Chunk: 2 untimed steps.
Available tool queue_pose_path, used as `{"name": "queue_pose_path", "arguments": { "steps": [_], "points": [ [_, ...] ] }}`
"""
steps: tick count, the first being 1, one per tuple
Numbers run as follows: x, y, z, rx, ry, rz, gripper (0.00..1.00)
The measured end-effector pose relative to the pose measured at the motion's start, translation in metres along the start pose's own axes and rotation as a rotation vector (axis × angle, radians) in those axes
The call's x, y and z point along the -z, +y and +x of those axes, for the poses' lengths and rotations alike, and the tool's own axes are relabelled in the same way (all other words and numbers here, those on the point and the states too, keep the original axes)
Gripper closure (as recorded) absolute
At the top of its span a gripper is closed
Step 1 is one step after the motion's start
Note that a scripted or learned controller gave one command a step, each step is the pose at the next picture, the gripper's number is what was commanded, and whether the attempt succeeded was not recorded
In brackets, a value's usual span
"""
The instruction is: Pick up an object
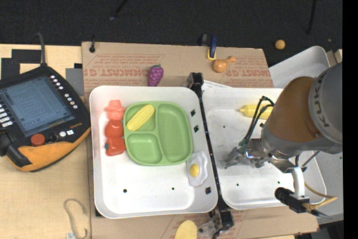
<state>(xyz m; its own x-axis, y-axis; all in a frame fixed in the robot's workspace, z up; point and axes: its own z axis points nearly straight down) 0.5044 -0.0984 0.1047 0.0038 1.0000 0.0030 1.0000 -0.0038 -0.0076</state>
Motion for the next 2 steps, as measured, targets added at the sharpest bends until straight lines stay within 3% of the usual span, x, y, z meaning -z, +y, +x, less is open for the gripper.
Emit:
{"name": "queue_pose_path", "arguments": {
  "steps": [1,2],
  "points": [
    [-0.018,-0.001,0.001,0.003,-0.002,-0.003,0.0],
    [-0.007,-0.001,-0.001,-0.007,-0.001,-0.004,1.0]
  ]
}}
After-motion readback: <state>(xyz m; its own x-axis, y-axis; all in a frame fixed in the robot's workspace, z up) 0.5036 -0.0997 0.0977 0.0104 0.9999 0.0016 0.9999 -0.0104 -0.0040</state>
